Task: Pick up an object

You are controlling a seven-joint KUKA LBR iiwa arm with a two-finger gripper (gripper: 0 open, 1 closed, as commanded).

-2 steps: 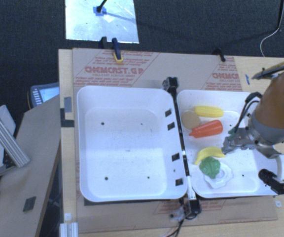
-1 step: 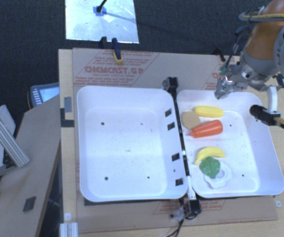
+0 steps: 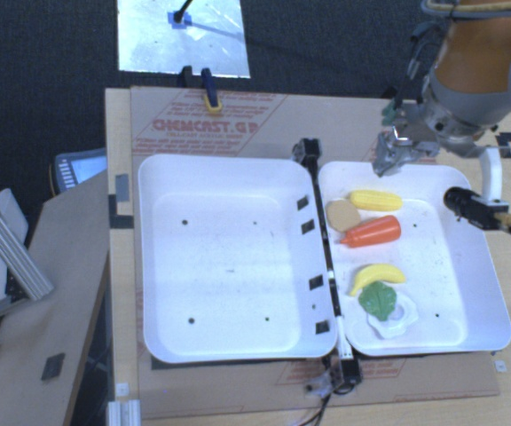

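Overhead view of the bench at an early stage of the task: nothing has been lifted, and every object lies on the floor of the right bin (image 3: 468,273), at the right of the frame. The gripper (image 3: 389,162) hangs above that bin's upper edge, upper right of centre, apart from all the objects; whether it is wide or narrow cannot be told, since its tip is small and dark against the arm. The approach, descent, grasp and lift are judged to remain.

Objects, from the bin's top toward the bottom: a smooth yellow corn-like piece (image 3: 375,201), elongated; just left of it a tan rounded disc (image 3: 342,215); a glossy orange carrot (image 3: 373,231), tapered to the left and touching or nearly touching the disc; a curved yellow banana (image 3: 378,277); a knobbly green leafy piece (image 3: 379,301) resting on a white flat piece (image 3: 397,320). All look like moulded plastic toy food. The left bin (image 3: 229,256) is a shallow white tray with rounded corners.
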